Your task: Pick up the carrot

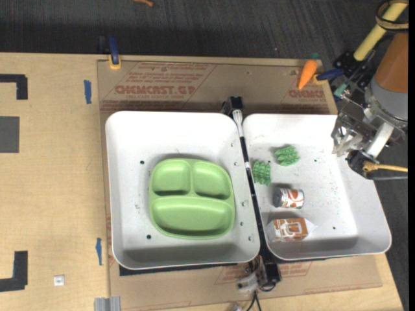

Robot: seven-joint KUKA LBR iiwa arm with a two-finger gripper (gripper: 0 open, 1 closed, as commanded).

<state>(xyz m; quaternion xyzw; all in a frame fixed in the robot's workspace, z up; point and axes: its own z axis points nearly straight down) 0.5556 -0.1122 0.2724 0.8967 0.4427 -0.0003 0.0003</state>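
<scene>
The carrot (307, 74) lies on the desk (52, 173) outside the right bin (363, 238) — beyond its far rim; the gripper (353, 144) hovers over the bin's right edge, finger state unclear — I cannot tell.

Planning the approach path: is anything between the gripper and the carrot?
Nothing visible. The carrot lies on the cardboard beyond the right bin's far rim, outside it; the gripper hangs over that bin's right side.
</scene>
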